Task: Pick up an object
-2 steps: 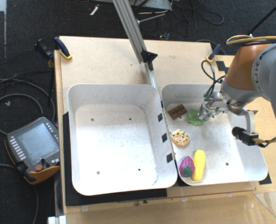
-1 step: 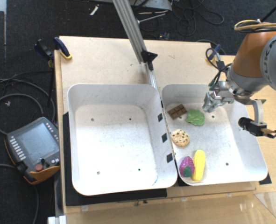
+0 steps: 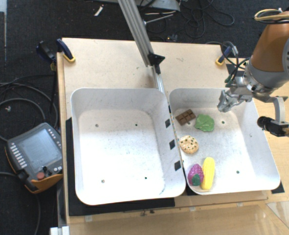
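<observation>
Your gripper (image 3: 226, 103) hangs over the far end of the right bin (image 3: 261, 153), near its back wall, with the grey and orange arm reaching in from three o'clock. You cannot tell from this angle whether it is open or closed, and nothing shows between its tips.

The nearest thing to pick is the green leafy piece (image 3: 204, 123), lying on the bin floor just beside the gripper, toward seven o'clock from it. It is a rounded lump with no clear long axis. Touching or almost touching its nine o'clock side is the brown chocolate square (image 3: 186, 116).

Farther down toward six o'clock sits the round cookie (image 3: 188, 144), close to the wall between the two bins. At the near end, well apart from the gripper, the yellow corn cob (image 3: 208, 173) lies with its long axis running twelve to six, and the pink and green berry (image 3: 196, 175) rests against its nine o'clock side.

The likely move is a short shift toward seven o'clock, then down.
</observation>
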Tool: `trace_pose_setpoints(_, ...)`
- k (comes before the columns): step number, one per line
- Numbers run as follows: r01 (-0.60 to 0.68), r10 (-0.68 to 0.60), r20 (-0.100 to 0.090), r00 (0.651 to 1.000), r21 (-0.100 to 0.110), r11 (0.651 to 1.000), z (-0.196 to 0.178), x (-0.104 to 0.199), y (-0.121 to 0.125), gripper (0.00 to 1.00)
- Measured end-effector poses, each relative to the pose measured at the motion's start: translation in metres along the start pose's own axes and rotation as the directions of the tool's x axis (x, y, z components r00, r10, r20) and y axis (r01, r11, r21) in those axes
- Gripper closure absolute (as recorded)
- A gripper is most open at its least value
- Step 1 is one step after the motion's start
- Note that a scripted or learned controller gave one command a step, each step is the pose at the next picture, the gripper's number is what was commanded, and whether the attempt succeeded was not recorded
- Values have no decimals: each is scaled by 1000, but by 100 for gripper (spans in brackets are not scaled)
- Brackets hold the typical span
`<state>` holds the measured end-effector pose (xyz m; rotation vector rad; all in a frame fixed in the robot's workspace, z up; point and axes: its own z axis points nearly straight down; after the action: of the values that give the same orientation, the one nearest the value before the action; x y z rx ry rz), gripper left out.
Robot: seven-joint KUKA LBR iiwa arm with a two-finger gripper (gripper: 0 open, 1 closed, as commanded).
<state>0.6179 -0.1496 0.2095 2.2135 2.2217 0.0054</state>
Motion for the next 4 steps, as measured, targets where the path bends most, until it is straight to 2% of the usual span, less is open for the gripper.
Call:
trace_pose_setpoints(1,1,-1,1,1000,-1,1000,-50,1,12,100)
trace_pose_setpoints(3,5,-5,-3,1000,7,1000,-54,117,19,100)
trace_pose_setpoints(4,4,-4,-3,1000,9,1000,-47,171,6,100)
